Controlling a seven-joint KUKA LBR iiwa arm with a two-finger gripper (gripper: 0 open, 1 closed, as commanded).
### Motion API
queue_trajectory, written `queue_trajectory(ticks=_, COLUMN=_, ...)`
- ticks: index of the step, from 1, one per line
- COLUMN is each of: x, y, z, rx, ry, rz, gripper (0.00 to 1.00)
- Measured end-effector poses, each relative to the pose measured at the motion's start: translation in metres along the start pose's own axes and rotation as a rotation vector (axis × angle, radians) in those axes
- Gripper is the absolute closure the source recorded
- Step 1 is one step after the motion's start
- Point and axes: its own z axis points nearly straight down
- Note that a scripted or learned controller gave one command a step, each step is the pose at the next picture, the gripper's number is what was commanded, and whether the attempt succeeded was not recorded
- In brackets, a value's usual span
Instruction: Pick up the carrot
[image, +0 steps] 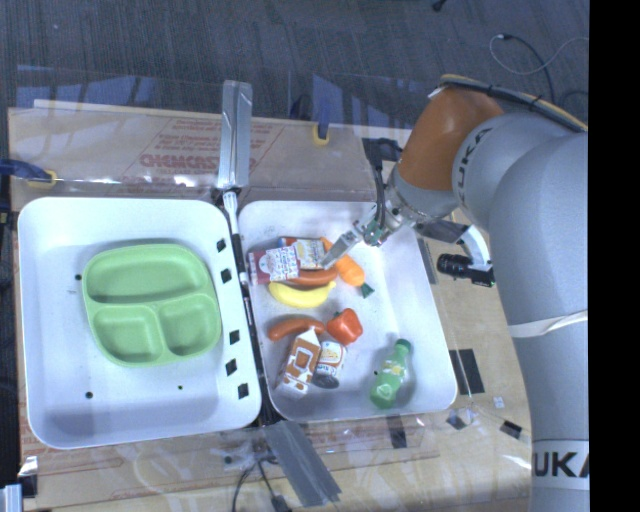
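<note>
The carrot is a short orange piece with a small green tip. It lies in the upper middle of the right bin, just right of the banana. My gripper reaches down from the upper right and ends right above the carrot's upper left end, close to or touching it. The gripper's tip partly covers the carrot.
Around the carrot lie a red-and-white packet, a yellow banana, a sausage, a red-orange piece, a small carton, a can and a green bottle. The left bin holds a green divided plate.
</note>
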Motion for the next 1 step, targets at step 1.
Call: queue_trajectory(ticks=1, x=-0.0015, y=0.0017, z=-0.0090, rx=0.000, ry=-0.007, rz=-0.007, gripper=1.00)
